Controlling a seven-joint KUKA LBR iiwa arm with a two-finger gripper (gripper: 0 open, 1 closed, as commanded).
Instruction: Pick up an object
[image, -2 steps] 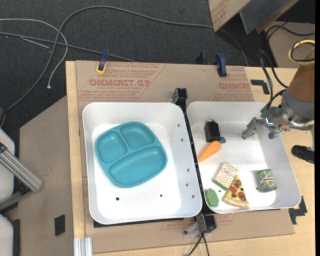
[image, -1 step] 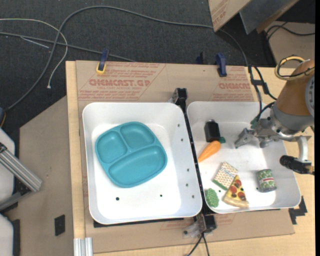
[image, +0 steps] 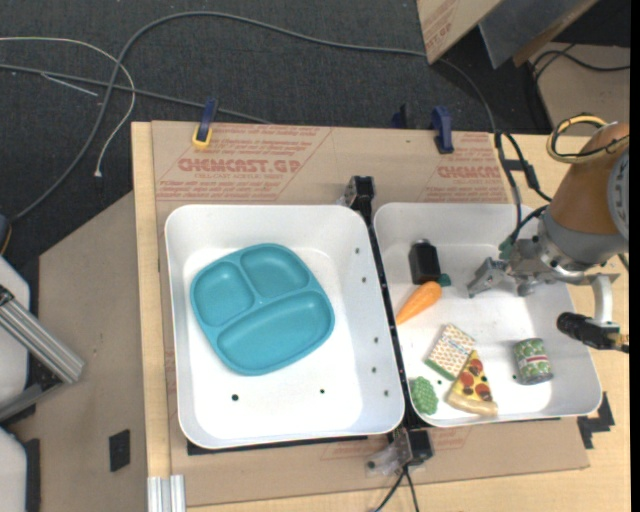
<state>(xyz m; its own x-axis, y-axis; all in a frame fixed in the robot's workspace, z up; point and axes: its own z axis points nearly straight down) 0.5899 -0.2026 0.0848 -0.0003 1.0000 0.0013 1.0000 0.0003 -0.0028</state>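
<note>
In the right bin (image: 480, 218) lie several small things. A black block (image: 424, 262) rests near the left wall, and just below it an orange carrot (image: 418, 301) lies at a slant. A patterned cracker box (image: 450, 350), a pizza slice (image: 472, 384) and a green leafy piece (image: 425, 394) sit near the front. A green can (image: 533, 361) lies at the right. My gripper (image: 503, 282) hangs over the bin's middle right, open, nothing between its fingers. It is right of the carrot and above the can.
The left bin (image: 190, 380) holds a blue divided plate (image: 262, 307). A black bracket (image: 360, 190) sits where the bins meet at the back. A black part of the arm (image: 590, 328) juts over the right bin's edge. Cardboard surrounds both bins.
</note>
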